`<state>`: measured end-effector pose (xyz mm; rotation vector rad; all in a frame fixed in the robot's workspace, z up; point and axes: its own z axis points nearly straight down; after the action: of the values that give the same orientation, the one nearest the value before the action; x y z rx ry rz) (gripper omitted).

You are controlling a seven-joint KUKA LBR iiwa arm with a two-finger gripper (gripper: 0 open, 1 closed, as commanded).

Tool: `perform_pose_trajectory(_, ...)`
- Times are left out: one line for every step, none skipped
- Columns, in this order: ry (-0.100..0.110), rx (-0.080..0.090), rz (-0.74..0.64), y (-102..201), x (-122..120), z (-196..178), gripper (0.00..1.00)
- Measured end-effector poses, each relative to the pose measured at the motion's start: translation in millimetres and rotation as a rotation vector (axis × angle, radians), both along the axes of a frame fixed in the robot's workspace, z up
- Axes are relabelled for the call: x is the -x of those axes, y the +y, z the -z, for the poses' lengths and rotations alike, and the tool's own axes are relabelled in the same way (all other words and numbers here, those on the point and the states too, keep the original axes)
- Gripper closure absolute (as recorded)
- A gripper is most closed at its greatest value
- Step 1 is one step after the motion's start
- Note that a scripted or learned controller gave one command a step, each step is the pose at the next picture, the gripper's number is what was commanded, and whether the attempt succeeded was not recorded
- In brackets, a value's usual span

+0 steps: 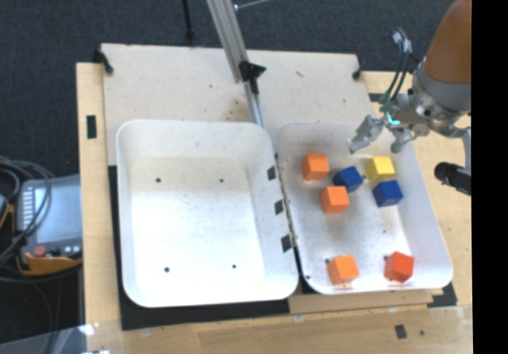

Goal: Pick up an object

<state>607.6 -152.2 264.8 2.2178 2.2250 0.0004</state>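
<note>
Reaching in from the right, the arm (448,51) hangs over the top edge of the right bin (425,217), its orange band above the grey wrist. The tool (382,138) sits above the bin's upper right corner, with its fingers (365,136) spread apart and nothing between them. It hovers just above and near the yellow cube (381,167), apart from it.

Seven cubes lie in the right bin. An orange cube (316,167) sits toward the upper left. A blue cube (347,178) lies between it and the yellow cube, close to both. A second orange cube (335,198) rests just below the blue one. Another blue cube (386,193) lies right under the yellow cube, touching or nearly so. Near the bottom edge, a third orange cube (343,269) sits beside a red-orange cube (399,267), the two apart from each other.

The left bin (127,186) lies beside the right one on the worktop (87,98), their inner rims meeting or overlapping. A metal rail (224,15) slants down from the top toward the gap between the bins. A pendant (48,221) with cables lies off the worktop at the left.
</note>
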Motion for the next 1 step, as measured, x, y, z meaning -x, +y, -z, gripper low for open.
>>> perform_pose_trajectory(-0.001,0.0,0.0,0.0,-0.2,-0.4,0.0)
